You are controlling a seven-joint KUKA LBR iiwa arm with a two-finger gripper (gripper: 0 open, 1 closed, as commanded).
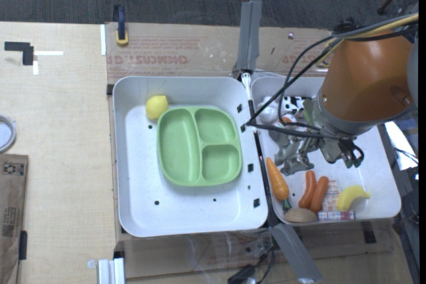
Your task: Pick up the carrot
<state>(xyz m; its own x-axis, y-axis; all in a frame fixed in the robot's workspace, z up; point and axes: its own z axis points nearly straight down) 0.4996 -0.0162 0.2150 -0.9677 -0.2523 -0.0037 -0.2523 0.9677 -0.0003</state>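
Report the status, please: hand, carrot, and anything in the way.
Hand low in right bin, just right of carrot. Carrot lying by bin's left wall, not held. Sausages and potato close beside it.

Robotics lab: bench [53,143], 2 bins [130,209], cables [299,70].

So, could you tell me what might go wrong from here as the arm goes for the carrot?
Two risks, as judgements:
1. The carrot lies against the right bin's left wall, so one side may have little room and the grasp could slip.
2. Two orange sausages of similar colour lie just right of it, with a banana and a potato close by; the gripper could take or shove the wrong item.
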